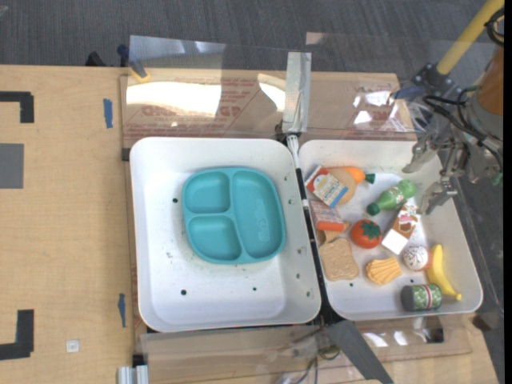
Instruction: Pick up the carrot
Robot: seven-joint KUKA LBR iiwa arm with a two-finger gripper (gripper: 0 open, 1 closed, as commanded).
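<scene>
The carrot lies in the far-left part of the right bin, an orange piece partly covered by a small white-and-red carton that rests against its left side; a green tip shows at its right end. The gripper hangs over the far-right edge of the same bin, well apart from the carrot — two thin pale fingers point down with a clear gap between them, spread and grasping nothing.

Around the carrot the bin is crowded. A green bottle lies just right of it, tilted. Nearer sit a red tomato, a slice of brown bread, a yellow ridged piece, a white ball-like item, a banana along the right side, and a dark can with a green label at the near edge.

The left bin holds a teal divided plate lying flat near its middle. Both bins stand side by side on the bench — brown board with black and blue tape marks to the left.
</scene>
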